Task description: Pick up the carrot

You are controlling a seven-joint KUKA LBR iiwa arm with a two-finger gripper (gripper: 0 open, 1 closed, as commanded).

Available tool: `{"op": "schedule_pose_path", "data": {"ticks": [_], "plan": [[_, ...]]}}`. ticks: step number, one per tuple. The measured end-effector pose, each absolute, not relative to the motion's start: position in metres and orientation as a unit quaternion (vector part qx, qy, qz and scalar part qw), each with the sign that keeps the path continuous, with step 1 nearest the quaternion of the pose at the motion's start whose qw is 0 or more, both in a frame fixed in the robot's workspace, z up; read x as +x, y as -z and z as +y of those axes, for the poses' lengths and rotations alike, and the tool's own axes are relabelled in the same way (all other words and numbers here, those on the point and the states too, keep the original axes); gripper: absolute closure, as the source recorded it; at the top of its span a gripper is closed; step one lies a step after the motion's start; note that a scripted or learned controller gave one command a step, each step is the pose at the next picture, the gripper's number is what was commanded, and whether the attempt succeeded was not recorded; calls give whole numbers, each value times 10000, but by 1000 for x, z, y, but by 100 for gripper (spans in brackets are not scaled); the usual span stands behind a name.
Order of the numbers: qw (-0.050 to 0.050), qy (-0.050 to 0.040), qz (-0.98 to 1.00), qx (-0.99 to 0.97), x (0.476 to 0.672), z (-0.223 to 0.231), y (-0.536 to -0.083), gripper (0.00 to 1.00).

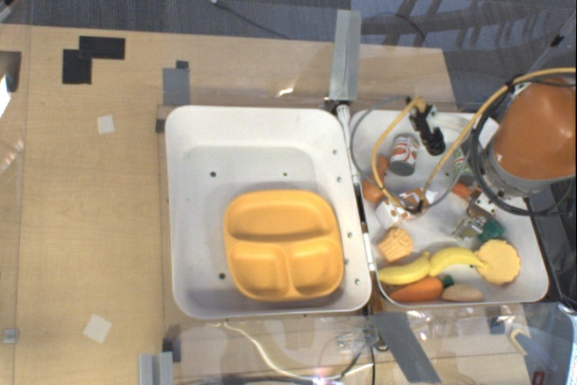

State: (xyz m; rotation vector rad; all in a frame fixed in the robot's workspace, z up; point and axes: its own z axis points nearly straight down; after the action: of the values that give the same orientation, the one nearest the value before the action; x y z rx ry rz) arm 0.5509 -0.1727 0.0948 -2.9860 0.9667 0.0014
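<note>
Camera view, slanted down on two white bins. Carrot (416,289) lies at the near edge of the right bin (539,284), touching a banana (431,265) just behind it and a pale, potato-like piece (462,292) at its right end. I see the arm (534,140) reaching in from the right, its orange band over the bin's far right part, cables looping across the middle. The gripper (471,224) hangs below the band near a green-stemmed yellow fruit (499,259); I cannot tell whether it is released or clenched, and I see nothing held in it.

Risks, as I judge them: crowding around the carrot could make the gripper close on the banana instead, or push the carrot against the bin wall; loose cables might snag other items.

Left bin (189,194) holds a yellow divided tray (283,242).

Writing: a small can (402,155) bears a label too small for me to read; no other text is legible.
</note>
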Motion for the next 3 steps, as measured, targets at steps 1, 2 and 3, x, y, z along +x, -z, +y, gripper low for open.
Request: {"op": "schedule_pose_path", "data": {"ticks": [1,2,3], "plan": [[1,63,2358,-9718,543,-208,-195,100],[6,43,998,-9950,512,-206,-206,100],[25,-13,984,-9951,503,-204,-127,100]]}}
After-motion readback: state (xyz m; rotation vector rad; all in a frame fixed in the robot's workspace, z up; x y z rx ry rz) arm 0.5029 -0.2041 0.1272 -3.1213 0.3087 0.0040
